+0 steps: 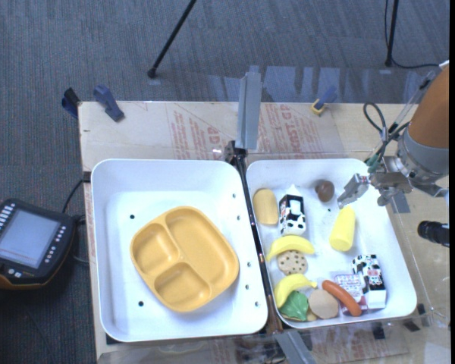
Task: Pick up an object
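The right bin (398, 237) holds several toy foods. Among them are a yellow cylinder (265, 206), a cow-patterned carton (292, 212), a brown ball (324, 190), a yellow block (343, 228), two bananas (290, 245) (294, 284), a cookie (292, 262), a sausage (341, 297) and a second cow carton (370, 274). My gripper (352, 192) hangs over the bin's upper right part, just right of the brown ball and above the yellow block. Nothing shows in its grasp.
The left bin (114, 203) carries a yellow divided plate (183, 258). A grey post (249, 116) stands between the bins at the back. A teach pendant (23, 237) lies left of the bench. Cables (379, 123) trail near the arm at the right.
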`<action>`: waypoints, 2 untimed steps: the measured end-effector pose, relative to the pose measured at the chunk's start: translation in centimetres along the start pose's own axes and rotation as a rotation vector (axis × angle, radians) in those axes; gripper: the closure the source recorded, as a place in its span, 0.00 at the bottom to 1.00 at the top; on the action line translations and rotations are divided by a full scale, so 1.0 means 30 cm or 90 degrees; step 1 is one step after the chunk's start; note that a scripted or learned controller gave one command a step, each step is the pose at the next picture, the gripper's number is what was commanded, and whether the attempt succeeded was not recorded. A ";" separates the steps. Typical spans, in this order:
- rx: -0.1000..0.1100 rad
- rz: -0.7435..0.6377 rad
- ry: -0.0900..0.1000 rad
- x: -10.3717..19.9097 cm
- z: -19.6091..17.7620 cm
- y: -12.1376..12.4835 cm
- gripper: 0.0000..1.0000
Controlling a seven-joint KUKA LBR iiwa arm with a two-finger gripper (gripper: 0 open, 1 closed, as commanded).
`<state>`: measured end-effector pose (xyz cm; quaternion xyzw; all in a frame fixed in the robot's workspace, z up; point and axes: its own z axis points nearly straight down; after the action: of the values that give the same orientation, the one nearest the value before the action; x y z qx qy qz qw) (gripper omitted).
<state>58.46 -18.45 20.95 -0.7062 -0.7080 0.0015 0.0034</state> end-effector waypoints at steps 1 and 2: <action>0.001 -0.120 0.000 -0.023 0.412 0.123 0.00; -0.001 0.015 0.000 -0.022 0.410 0.112 0.00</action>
<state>61.73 -19.08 8.63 -0.7146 -0.6995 0.0013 0.0028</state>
